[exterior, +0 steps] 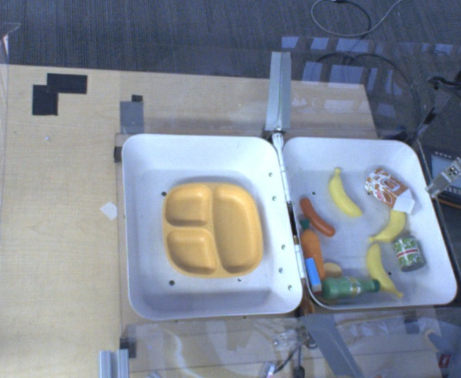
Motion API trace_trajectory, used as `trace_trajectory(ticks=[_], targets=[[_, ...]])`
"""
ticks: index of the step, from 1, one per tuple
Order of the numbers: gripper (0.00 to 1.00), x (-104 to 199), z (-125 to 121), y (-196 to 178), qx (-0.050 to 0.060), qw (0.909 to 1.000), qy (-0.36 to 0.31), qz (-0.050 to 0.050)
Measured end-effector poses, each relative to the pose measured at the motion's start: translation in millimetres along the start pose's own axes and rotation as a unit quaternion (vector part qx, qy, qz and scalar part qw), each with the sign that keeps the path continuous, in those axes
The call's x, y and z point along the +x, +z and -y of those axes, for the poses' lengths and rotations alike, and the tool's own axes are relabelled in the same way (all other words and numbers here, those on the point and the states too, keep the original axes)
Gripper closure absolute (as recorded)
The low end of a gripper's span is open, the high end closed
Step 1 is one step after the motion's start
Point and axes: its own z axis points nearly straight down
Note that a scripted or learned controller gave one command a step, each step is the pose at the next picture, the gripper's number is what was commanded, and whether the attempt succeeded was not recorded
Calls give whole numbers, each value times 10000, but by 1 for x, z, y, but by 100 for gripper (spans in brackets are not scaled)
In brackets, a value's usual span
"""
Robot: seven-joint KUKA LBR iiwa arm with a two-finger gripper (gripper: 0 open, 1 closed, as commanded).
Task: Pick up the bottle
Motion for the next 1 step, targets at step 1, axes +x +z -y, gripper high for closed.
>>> trace_trajectory(ticks=[1], targets=[[100, -1, -2, -12, -31, 10000, -11, 35]])
